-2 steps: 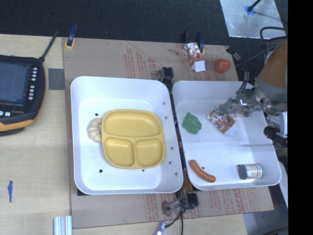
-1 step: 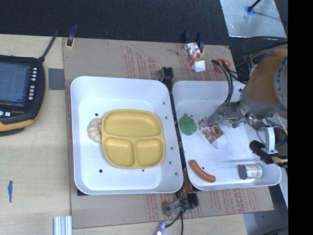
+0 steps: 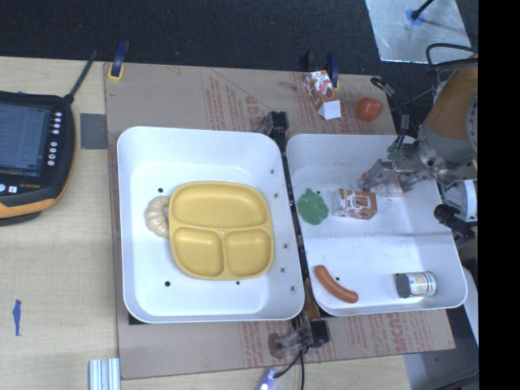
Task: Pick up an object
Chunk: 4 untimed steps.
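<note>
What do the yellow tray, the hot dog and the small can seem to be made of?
Yellow tray: likely moulded plastic, matte, with rounded compartments and one even colour. Hot dog: probably a plastic or rubber toy, smooth with a slight sheen. Can: looks like metal, with a shiny end and a printed label, but it is too small to be certain.

Grey arm with orange band (image 3: 452,112) enters at 3 o'clock, two-finger gripper (image 3: 379,175) low over right white bin (image 3: 382,299), just beside red-and-white printed packet (image 3: 357,203). Green rounded lump (image 3: 312,206) at packet's 9 o'clock, near bin's left wall. Orange-red sausage (image 3: 335,283) at bin's 7 o'clock; small silver can on its side (image 3: 416,283) at 5 o'clock. Left white bin (image 3: 146,291) holds yellow three-compartment plastic tray (image 3: 220,228); beige ridged shell-like piece (image 3: 156,214) touches tray's 9 o'clock edge. On cardboard beyond bins: small printed carton (image 3: 322,93), red ball (image 3: 370,108). Orange-rimmed pendant screen (image 3: 28,149) at frame's 9 o'clock.
</note>
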Each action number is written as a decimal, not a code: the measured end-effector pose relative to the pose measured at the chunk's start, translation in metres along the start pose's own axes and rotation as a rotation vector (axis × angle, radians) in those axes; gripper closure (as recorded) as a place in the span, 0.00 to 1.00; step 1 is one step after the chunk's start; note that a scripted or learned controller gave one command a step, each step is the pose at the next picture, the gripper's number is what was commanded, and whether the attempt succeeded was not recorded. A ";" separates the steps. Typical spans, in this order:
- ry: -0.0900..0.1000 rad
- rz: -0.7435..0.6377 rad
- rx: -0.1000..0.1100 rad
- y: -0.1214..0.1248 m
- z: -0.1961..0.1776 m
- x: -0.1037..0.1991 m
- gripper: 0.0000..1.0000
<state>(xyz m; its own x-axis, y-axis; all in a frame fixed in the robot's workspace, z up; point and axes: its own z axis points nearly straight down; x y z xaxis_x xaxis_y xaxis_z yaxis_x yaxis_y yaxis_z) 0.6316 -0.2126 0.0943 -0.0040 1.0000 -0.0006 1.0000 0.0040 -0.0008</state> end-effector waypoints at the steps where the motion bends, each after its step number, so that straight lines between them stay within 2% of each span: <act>1: 0.001 0.000 0.004 -0.083 0.003 0.001 0.00; 2: 0.002 -0.002 0.002 -0.017 0.002 0.063 0.00; 3: 0.000 0.003 0.001 -0.115 -0.010 0.001 0.00; 4: 0.001 0.000 0.001 -0.023 0.000 0.003 0.00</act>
<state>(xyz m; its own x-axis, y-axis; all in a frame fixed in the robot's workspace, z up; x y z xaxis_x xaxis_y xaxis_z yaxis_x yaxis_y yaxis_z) 0.6086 -0.2098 0.0942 -0.0042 1.0000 0.0007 1.0000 0.0042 -0.0016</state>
